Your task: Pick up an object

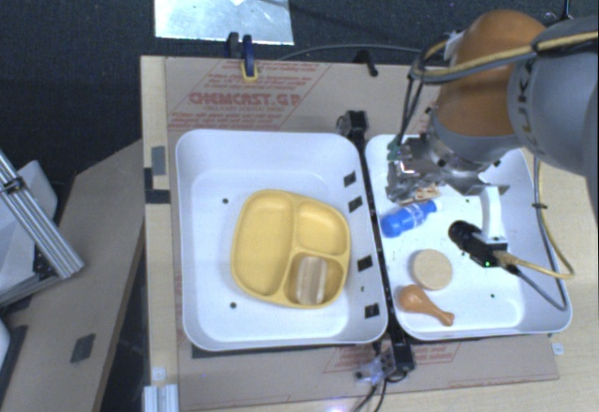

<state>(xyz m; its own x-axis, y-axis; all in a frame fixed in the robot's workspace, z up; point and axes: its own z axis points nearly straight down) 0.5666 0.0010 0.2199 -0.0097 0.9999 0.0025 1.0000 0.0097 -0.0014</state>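
I saw the gripper [409, 178] low in the right bin [538, 302], just above the blue bottle [408, 217]; its grip I couldn't tell. At the bottle's five o'clock lay a disc [432, 269].

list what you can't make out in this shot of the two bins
1. Hand, camera view: the wrist bulk covers its fingers, so open or shut is unclear, and so is contact with the blue bottle.
2. Right bin: the arm hides its far corner.
3. Yellow tray: the clear item in its compartment is too faint to identify.
4. Arm: cut off by the right edge.
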